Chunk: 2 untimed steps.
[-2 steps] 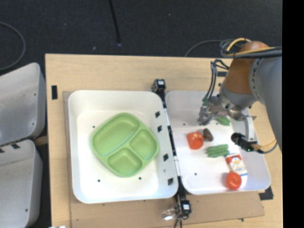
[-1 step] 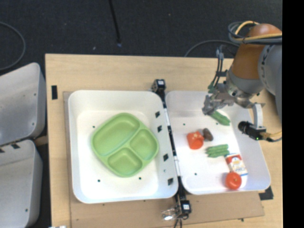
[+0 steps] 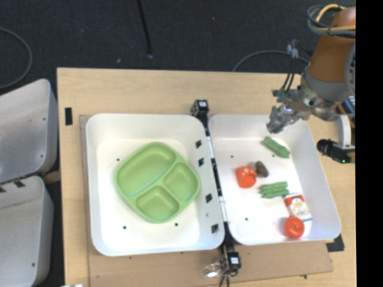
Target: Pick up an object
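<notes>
White-labelled carton (image 3: 297, 207): print too small to read.

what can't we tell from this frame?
- Gripper: small and blurred in the camera view; whether it is open or shut cannot be told.
- Arm: its upper part is cut off at the right of the camera view.
- Small dark item beside the red item in the right bin: too small to identify.
- Carton: label print too small to read.
</notes>
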### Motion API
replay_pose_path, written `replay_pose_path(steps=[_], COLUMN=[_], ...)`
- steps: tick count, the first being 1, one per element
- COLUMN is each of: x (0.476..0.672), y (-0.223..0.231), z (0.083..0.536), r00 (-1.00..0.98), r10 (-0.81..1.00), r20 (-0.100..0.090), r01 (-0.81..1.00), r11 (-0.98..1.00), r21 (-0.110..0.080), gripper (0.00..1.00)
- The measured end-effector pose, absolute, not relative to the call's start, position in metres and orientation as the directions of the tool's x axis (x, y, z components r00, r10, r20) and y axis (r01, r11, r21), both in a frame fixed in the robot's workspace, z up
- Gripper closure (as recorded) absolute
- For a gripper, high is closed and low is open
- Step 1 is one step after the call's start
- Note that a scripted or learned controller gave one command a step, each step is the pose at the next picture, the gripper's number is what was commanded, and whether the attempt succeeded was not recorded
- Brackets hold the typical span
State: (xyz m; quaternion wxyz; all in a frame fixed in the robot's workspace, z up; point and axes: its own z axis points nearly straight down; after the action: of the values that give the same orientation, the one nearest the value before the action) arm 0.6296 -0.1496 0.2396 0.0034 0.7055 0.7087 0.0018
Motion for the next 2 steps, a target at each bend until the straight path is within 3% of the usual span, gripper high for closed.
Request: replay_pose_path(steps=[1,2], x=[0.631,0.632], y=[-0.151,-0.097], z=[0.267,0.257], r00=[-0.007,-0.006], r10=[1.0,1.0], r20=[-0.001,-0.001], r01=[1.0,1.0], r11=[0.007,0.006], r21=[0.005,0.001], gripper=[1.0,1.0])
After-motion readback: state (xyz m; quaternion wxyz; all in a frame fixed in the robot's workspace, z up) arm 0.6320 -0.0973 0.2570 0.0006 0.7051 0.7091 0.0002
